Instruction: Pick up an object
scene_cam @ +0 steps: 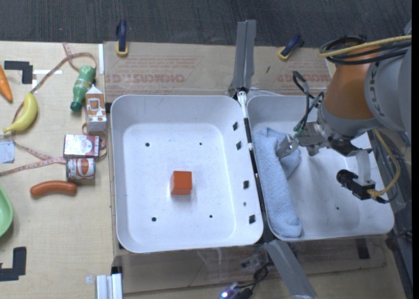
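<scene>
An orange block (181,182) lies near the middle of the left bin (131,121). A light blue towel (275,183) stretches along the left side of the right bin (327,222). My gripper (288,147) hangs low over the towel's upper part, at or just touching the cloth. The arm reaches in from the right, its orange band above the wrist.
To the left of the bins, the bench holds a banana (23,114), a green bottle (82,86), a small carton (95,111), a can (81,169), a sausage (54,189) and a carrot (5,86). A metal divider post (245,55) stands between the bins at the back.
</scene>
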{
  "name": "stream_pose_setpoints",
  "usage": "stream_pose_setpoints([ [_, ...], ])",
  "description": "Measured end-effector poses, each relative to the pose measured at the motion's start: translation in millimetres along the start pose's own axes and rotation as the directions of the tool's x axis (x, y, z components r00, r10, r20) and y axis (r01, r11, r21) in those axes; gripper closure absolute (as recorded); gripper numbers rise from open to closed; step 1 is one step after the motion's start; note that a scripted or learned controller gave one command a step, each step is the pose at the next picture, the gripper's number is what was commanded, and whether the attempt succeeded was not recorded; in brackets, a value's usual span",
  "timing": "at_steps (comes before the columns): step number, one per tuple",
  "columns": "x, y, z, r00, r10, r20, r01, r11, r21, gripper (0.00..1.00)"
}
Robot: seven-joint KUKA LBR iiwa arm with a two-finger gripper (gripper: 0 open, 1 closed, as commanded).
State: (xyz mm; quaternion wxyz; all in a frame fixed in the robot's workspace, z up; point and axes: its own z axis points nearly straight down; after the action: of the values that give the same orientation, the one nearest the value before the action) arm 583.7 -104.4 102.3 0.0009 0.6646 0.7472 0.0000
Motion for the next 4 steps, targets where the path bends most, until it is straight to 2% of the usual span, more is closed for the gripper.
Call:
stream_pose_setpoints([
  [1,2.4,5.9,9.6,1.0,-0.026,0.001,0.026,1.0,0.001,0.0],
  [2,1.3,5.8,0.3,1.0,-0.023,0.0,0.023,1.0,0.001,1.0],
  [3,1.0,5.8,0.3,1.0,-0.022,0.0,0.022,1.0,0.001,0.0],
  [4,3.5,19.7,9.5,0.993,-0.117,0.002,0.117,0.993,0.0,0.0],
])
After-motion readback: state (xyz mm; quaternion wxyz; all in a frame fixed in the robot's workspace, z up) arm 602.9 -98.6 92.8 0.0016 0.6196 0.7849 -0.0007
